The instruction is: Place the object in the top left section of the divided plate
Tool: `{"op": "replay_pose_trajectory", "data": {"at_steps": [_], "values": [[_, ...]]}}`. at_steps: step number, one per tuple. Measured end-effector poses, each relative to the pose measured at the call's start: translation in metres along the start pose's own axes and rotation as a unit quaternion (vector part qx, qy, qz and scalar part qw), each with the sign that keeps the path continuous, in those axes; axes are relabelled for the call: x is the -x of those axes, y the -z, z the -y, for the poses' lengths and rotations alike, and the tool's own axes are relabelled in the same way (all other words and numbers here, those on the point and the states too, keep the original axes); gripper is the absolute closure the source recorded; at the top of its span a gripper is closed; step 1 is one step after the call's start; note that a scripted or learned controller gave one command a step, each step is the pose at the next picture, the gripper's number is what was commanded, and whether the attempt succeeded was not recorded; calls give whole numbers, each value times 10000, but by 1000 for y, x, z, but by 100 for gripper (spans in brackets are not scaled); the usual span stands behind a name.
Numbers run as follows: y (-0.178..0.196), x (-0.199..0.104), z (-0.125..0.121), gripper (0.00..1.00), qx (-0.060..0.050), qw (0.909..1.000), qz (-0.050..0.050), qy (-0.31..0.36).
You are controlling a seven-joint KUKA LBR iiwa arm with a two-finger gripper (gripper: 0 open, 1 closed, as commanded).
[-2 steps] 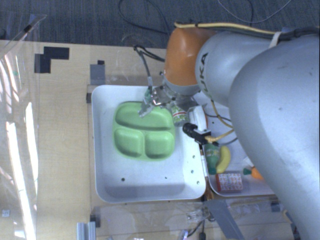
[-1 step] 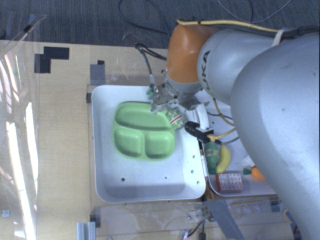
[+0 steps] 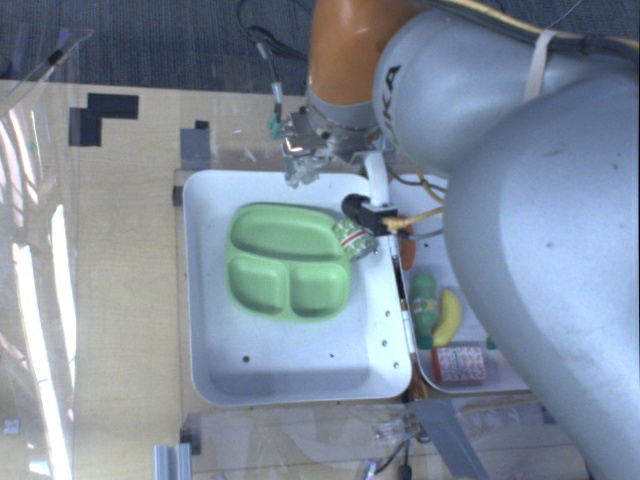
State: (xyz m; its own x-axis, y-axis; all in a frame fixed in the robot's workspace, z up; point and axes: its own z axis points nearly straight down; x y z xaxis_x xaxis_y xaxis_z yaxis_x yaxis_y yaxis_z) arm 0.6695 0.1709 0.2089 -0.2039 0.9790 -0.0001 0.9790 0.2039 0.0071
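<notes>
As the arm (image 3: 470,108) arches in, its gripper (image 3: 301,171) hangs over the bin's (image 3: 200,298) far rim, beyond the plate (image 3: 285,258); whether it is open, I can't tell.

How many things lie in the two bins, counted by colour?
Green: 2, divided plate, rounded item
Yellow: 1, banana
Red-white: 1, box
Striped: 1, small item at plate's right edge
Orange-red: 1, lump, partly hidden
Total: 6
</notes>
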Motion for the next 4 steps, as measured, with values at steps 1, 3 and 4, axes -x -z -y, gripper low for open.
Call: {"op": "replay_pose_trajectory", "data": {"at_steps": [1, 3, 4], "values": [[20, -36, -7, 100, 1, 9992, 0, 392], [31, -54, -11, 100, -3, 9943, -1, 1069], [26, -52, -11, 100, 1, 9872, -2, 1593]]}}
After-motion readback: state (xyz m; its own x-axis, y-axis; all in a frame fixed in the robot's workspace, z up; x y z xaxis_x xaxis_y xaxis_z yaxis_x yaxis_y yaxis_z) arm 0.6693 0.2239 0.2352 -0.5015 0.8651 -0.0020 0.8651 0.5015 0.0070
